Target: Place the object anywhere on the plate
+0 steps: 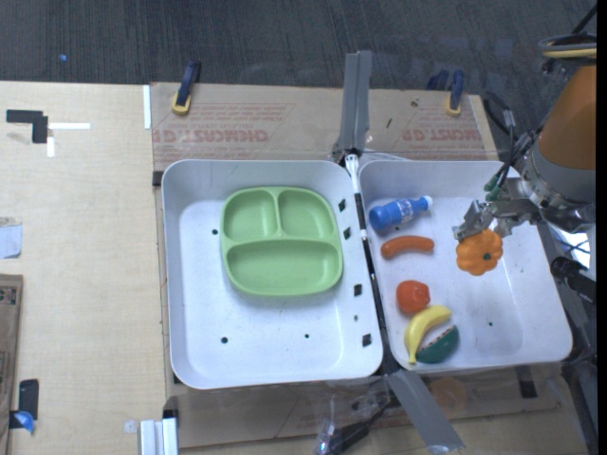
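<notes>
Gripper [486, 224] over right bin [531, 339], fingers closed around top of orange pumpkin [479, 253]. Green plate [281, 242] in left bin [190, 282], well apart.

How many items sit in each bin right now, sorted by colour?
Left bin:
Green: 1, the plate
Right bin:
Blue: 1, bottle
Orange: 2, sausage, pumpkin
Red: 1, tomato
Yellow: 1, banana
Green-red: 1, watermelon slice
Total: 7
</notes>
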Motion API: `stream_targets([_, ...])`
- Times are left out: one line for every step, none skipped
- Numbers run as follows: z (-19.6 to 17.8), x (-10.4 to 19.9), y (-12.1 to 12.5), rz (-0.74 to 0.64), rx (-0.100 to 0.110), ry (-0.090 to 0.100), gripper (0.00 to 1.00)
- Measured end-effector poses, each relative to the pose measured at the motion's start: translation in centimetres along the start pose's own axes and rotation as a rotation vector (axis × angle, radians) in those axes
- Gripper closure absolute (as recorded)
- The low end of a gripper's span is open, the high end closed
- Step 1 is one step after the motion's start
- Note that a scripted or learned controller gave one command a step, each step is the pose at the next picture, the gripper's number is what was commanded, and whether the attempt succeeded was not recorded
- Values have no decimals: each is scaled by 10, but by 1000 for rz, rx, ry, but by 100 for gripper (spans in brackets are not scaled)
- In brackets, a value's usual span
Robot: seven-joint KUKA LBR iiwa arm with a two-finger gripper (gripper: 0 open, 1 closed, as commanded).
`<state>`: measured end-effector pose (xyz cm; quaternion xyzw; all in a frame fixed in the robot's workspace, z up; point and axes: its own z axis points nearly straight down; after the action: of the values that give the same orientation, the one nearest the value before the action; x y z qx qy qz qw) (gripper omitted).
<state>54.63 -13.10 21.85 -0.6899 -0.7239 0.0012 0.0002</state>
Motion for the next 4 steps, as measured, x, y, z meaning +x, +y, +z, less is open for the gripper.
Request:
stream_targets([12,70,33,-249,0,0,100])
stream_targets([27,98,47,-492,-1,0,100])
stream_targets([27,162,56,-517,-2,0,100])
stream_targets([16,235,70,-612,-3,-1,100])
